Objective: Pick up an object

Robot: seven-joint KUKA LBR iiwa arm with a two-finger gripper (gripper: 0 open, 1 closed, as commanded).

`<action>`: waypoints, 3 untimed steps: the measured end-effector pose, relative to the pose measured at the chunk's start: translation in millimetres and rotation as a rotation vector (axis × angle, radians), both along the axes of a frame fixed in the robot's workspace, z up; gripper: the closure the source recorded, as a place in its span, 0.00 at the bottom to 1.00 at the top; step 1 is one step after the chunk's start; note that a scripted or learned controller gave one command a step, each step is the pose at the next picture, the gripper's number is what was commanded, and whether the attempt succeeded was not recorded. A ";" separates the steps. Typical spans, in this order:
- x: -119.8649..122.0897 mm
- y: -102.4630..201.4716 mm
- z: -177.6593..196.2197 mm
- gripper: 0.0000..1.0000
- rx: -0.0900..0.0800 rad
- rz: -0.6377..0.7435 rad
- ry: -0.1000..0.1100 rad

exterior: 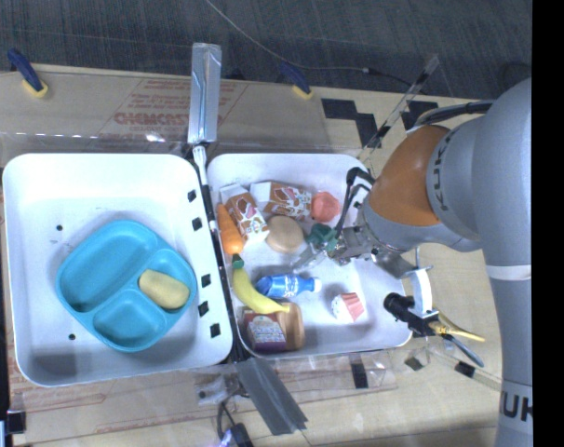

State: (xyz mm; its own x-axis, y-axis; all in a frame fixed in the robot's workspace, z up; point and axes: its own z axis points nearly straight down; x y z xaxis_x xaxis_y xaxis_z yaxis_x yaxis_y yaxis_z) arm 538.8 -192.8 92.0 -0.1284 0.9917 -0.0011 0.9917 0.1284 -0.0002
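Right bin (375, 170) holds one banana (251, 291), one bottle (287, 285), one jar (271, 330); gripper (327, 240) state cannot be told.

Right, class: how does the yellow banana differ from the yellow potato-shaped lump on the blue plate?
The yellow banana is long and curved; the yellow potato-shaped lump is short and rounded. The banana lies in the right bin among other items; the lump sits alone on the blue divided plate in the left bin. Both are yellow.
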 end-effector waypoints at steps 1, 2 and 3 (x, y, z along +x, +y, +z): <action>46.6 5.2 0.7 0.00 0.001 0.157 0.000; 58.8 4.0 2.0 0.00 -0.002 0.802 -0.004; 49.4 21.3 -0.1 0.00 0.002 0.483 0.002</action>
